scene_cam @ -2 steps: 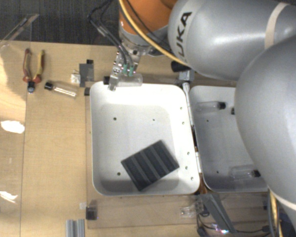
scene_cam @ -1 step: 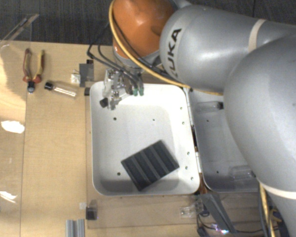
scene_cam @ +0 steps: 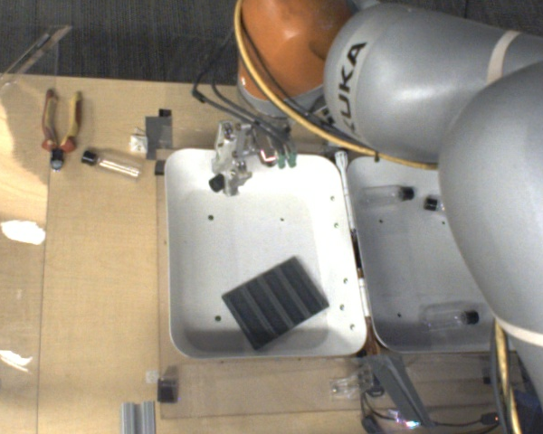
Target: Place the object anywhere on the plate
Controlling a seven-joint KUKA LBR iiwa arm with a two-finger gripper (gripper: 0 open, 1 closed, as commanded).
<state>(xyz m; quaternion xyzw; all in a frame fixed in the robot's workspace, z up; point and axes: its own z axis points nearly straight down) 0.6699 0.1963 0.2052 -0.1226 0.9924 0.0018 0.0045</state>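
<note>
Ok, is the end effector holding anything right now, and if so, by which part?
It cannot be told. The end effector hangs over the far edge of the left bin, well apart from the dark ribbed plate, and no object shows clearly in it.

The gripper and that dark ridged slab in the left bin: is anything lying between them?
No. In the camera view, the stretch between the gripper and the dark ridged slab is bare white floor of the left bin, marked by a few small dark dots.

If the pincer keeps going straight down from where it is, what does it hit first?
Probably the bare floor of the left bin near its far edge. The pincer sits well away from the dark ribbed plate, though height is unclear.
</note>
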